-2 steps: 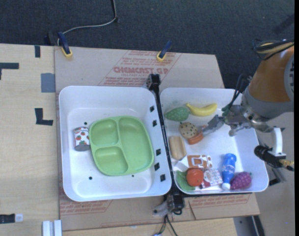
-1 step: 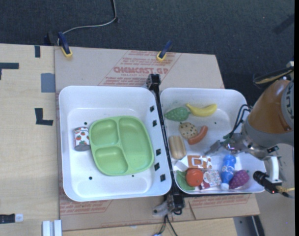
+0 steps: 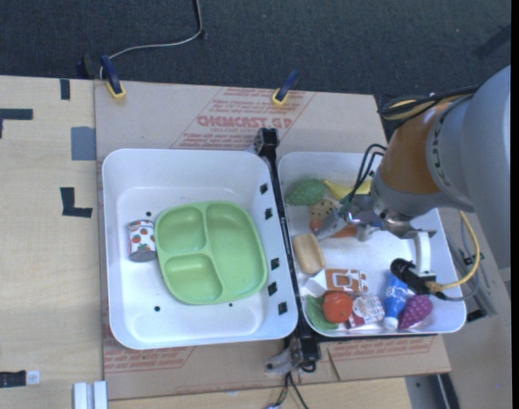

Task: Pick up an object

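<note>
**Bench Surface and Items Resting Directly on It**

The bench (image 3: 37, 254) is presenting a light wood-grain top with dark rectangular markings showing on its left portion. A brown cardboard sheet (image 3: 233, 118) with red printed lettering is lying flat on the bench. Two clamps, yellow and blue, are gripping the sheet's far edge: the left clamp (image 3: 112, 83) and the right clamp (image 3: 285, 90). The left bin (image 3: 187, 164) and the right bin (image 3: 446, 313) are sitting side by side on the cardboard, their inner walls touching along a black divider strip (image 3: 274, 220). Beyond the bench's far edge, a dark carpeted floor (image 3: 327, 24) is showing, with a white cable (image 3: 191, 11) lying across it.
</note>
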Controlling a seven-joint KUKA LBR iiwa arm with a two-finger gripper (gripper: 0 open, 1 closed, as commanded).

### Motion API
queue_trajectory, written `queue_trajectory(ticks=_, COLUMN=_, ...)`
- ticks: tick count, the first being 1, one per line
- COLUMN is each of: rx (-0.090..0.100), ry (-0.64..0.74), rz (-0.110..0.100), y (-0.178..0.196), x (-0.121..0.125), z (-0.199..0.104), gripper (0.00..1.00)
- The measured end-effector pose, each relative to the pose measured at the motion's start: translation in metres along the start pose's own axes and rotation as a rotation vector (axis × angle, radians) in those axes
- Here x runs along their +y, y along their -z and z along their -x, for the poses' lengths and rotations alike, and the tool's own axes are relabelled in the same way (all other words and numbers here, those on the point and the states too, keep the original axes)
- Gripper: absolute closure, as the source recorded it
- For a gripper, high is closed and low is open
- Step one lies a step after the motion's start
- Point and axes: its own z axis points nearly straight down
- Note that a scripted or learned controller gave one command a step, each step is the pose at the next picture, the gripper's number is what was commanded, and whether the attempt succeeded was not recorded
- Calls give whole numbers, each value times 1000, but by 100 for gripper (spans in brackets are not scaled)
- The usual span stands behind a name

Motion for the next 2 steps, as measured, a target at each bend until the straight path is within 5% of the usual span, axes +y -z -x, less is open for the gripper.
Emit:
queue_trajectory(ticks=1, rx=6, ry=3, rz=-7, y=-3, x=93, z=-29, gripper=0)
queue_trajectory(ticks=2, rx=3, ry=4, rz=-18, y=5, x=91, z=-28, gripper=100)
